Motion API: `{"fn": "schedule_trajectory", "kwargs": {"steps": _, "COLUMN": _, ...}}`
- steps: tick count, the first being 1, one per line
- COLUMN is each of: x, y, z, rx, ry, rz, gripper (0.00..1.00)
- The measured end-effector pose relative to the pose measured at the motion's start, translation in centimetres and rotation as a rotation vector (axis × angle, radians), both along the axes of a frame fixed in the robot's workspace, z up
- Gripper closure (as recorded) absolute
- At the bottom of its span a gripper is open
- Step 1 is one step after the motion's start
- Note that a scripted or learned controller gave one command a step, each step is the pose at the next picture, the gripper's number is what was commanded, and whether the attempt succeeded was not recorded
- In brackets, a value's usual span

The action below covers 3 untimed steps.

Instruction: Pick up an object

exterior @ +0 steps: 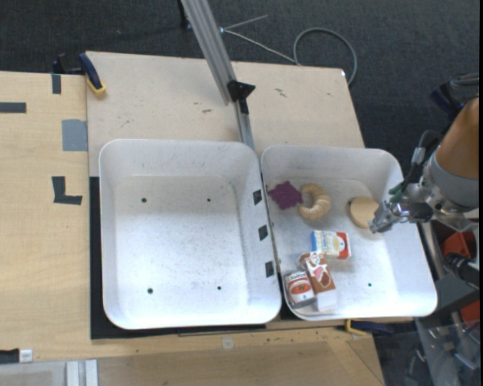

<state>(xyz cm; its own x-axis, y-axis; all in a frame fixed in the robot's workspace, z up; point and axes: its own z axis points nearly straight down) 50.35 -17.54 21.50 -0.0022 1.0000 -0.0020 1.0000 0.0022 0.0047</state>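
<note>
1. Gripper (384, 218) is seen at the right bin's (402, 284) right wall, just beside a tan round object (361, 211).
2. Finger state cannot be told.
3. Croissant (314, 203), purple piece (284, 194) and 3 small cartons (315, 272) are seen in the same bin.

right bin (402, 296): your bun (362, 211) far right, croissant (314, 203) left of it, cartons (315, 276) in front
left bin (177, 155): beside it

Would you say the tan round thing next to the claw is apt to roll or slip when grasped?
The tan round piece looks smooth and domed, so it may slip from the claw. It seems to lie flat, so rolling looks unlikely. It probably weighs little.
</note>
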Motion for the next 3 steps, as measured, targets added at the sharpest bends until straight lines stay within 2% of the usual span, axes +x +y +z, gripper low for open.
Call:
{"fn": "schedule_trajectory", "kwargs": {"steps": 1, "x": 0.1, "y": 0.0, "z": 3.9, "rx": 0.000, "ry": 0.001, "rz": -0.001, "gripper": 1.00}}
{"fn": "schedule_trajectory", "kwargs": {"steps": 2, "x": -0.4, "y": 4.8, "z": 2.6, "rx": 0.003, "ry": 0.007, "rz": 0.002, "gripper": 1.00}}
{"fn": "schedule_trajectory", "kwargs": {"steps": 3, "x": 0.3, "y": 9.7, "z": 2.8, "rx": 0.004, "ry": 0.006, "rz": 0.004, "gripper": 1.00}}
